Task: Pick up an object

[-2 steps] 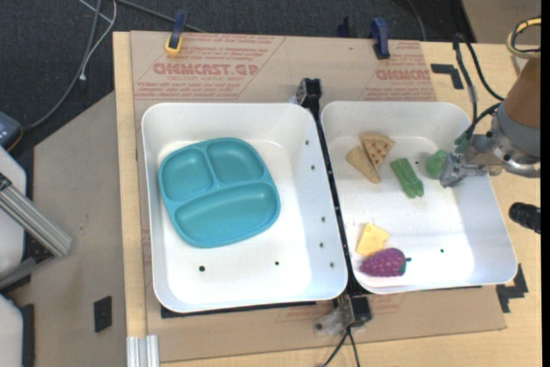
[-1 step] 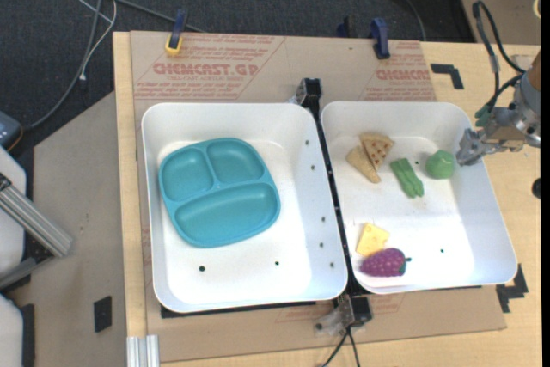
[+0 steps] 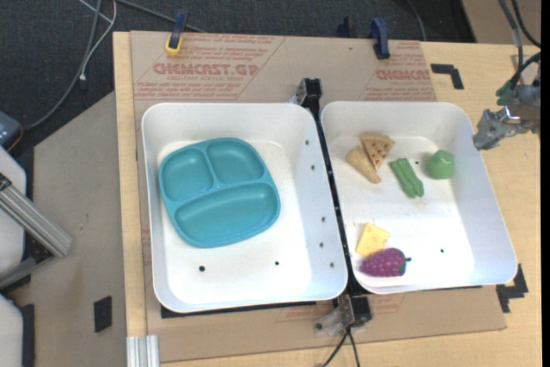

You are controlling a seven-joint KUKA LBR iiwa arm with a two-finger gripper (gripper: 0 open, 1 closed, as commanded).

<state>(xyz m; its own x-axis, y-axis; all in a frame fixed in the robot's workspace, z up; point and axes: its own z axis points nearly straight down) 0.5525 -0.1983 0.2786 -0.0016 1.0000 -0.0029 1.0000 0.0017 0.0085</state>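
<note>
Hand (image 3: 491, 130): at the right edge of the frame, just outside the upper right corner of the right bin; too small and blurred for me to tell how it is set, and nothing shows in it.
Right bin (image 3: 481, 219): holds all the small toy food.
Green round piece (image 3: 440, 164): upper right of that bin, nearest the hand but apart from it.
Green pod (image 3: 407, 177): just left of the round piece, lying at a slant.
Tan wedges (image 3: 369, 156): upper left of the bin, two pieces touching.
Yellow cheese (image 3: 371, 238): lower left, touching the purple grapes (image 3: 383, 263) below it.
Left bin (image 3: 172, 271): carries a teal divided plate (image 3: 219, 192).
Worktop (image 3: 129, 185): brown board under both bins, clamped at the top edge.
</note>
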